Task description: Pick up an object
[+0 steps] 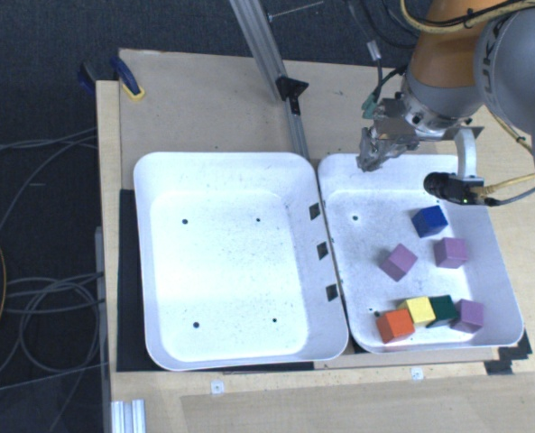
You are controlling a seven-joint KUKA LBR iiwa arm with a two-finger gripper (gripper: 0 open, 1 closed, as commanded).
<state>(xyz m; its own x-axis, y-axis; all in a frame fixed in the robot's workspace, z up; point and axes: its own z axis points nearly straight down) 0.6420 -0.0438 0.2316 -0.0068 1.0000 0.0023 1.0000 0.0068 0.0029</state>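
The counter (204, 88) is a pale wooden board, scuffed, set on a dark carpeted floor (41, 25) where loose cables (32, 242) trail beyond the left bin. Two shallow white bins sit on it side by side, touching along their inner rims, with small black clips (321, 250) along that seam. The left bin (159, 332) shows a speckled floor with a few dark dots. A grey metal pole (262, 48) slants down from above the left bin to the counter just behind the seam. A blue and yellow clamp (129, 79) grips the counter's far corner, well behind the left bin.

The right bin (357, 233) holds all the blocks. A blue block (428, 220) lies toward the side far from the left bin, with a purple block (451, 252) just in front of it and another purple block (398, 262) nearer the bin's middle. Along the front rim a row runs away from the left bin: orange block (395, 324), yellow block (420, 310), green block (443, 309), then a third purple block (470, 315), each touching or nearly touching the next.

The pincer (369, 161) hangs at the rear rim of the right bin, well apart from every block, beneath the grey and orange arm (465, 34). Whether it is clenched or released I cannot tell; nothing is seen between its tips.
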